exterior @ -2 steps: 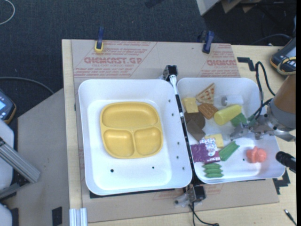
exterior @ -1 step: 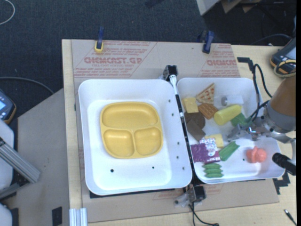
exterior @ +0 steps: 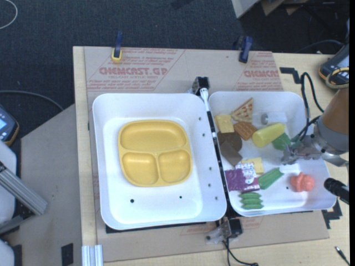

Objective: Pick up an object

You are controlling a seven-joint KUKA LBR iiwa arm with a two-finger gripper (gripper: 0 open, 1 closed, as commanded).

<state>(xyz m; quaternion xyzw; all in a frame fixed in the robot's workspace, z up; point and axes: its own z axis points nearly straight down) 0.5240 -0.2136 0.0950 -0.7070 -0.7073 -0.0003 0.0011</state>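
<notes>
The right bin [exterior: 288, 205] holds several toy foods. Among them are a yellow-green corn-like piece [exterior: 268, 134], a brown biscuit [exterior: 244, 130], a waffle-patterned wedge [exterior: 242, 110], a yellow block [exterior: 224, 123], a dark brown piece [exterior: 230, 143], a purple packet [exterior: 239, 178], a green pepper [exterior: 270, 178], a green pod [exterior: 250, 200] and a salmon-red item [exterior: 302, 182]. My gripper [exterior: 292, 154] hangs low over the bin's right half, just right of the corn piece and above the salmon-red item. Nothing visibly sits in its grasp.
The left bin [exterior: 108, 148] contains a yellow three-compartment plate [exterior: 155, 151]. Black clips [exterior: 201, 84] join the bins at the middle seam. A cable [exterior: 307, 93] loops near the right bin's far right corner. The arm's grey body [exterior: 335, 127] covers the bin's right edge.
</notes>
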